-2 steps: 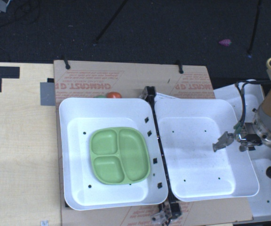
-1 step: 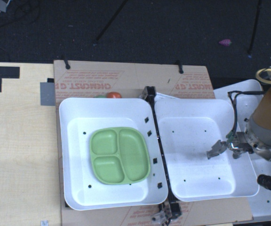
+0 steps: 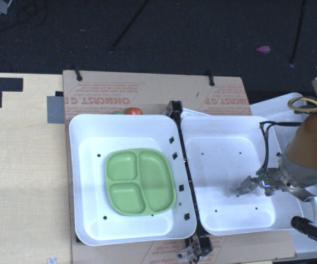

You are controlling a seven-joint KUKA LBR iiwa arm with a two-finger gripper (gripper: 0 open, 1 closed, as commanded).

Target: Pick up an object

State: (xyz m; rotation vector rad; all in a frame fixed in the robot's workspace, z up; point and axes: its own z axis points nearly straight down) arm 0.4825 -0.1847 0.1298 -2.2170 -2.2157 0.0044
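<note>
Camera view — green plate (image 3: 140, 181) (left bin (image 3: 87, 131)) well apart from gripper (image 3: 246, 186).

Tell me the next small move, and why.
Probably swing the gripper left across the divider toward the green plate. The gripper sits low in the right bin, while the plate, the one thing to pick, lies flat in the left bin.

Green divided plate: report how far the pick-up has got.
Done: nothing visible yet; the green divided plate lies flat in the left bin, untouched. In hand: the pincer sits low over the right bin, well apart from the plate, with nothing seen between its fingers. Left: cross the divider to the left bin, grip the plate and lift it.
</note>
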